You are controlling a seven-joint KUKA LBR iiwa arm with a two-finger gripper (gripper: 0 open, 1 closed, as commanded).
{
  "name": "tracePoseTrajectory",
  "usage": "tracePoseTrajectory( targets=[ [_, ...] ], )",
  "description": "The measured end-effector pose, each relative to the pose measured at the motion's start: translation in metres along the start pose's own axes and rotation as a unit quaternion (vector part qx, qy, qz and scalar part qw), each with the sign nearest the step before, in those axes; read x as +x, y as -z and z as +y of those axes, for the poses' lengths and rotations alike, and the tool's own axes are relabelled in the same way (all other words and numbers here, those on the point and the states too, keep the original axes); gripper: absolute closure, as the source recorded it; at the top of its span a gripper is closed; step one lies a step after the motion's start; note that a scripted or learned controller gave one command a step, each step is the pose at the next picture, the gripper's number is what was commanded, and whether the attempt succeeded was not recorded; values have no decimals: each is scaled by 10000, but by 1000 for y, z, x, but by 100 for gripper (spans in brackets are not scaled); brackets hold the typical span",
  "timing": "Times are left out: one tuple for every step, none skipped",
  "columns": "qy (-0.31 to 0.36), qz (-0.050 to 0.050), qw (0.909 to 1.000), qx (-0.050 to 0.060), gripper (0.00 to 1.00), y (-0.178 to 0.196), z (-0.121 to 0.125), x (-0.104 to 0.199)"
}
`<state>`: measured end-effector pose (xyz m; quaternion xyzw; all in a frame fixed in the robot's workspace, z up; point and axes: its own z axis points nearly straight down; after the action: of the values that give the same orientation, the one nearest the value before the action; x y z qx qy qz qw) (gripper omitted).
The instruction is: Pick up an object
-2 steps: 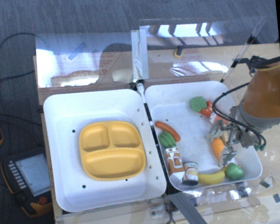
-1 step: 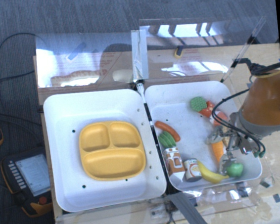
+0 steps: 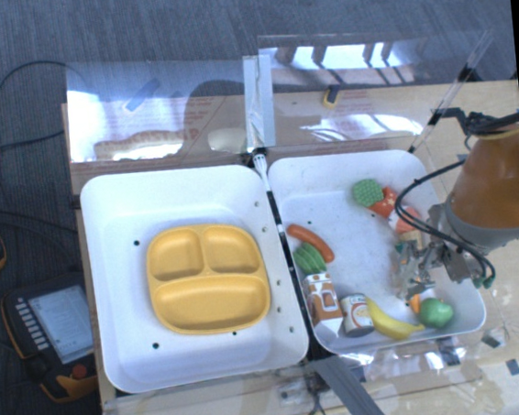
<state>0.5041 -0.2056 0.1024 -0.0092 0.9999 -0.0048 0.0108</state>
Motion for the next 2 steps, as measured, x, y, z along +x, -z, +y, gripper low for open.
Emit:
tracePoseTrajectory(
  targets=[
    [0, 1, 10000, 0, 0, 0, 0, 0],
    [-40, 45, 10000, -28, 0, -11, -2, 4]
  ],
)
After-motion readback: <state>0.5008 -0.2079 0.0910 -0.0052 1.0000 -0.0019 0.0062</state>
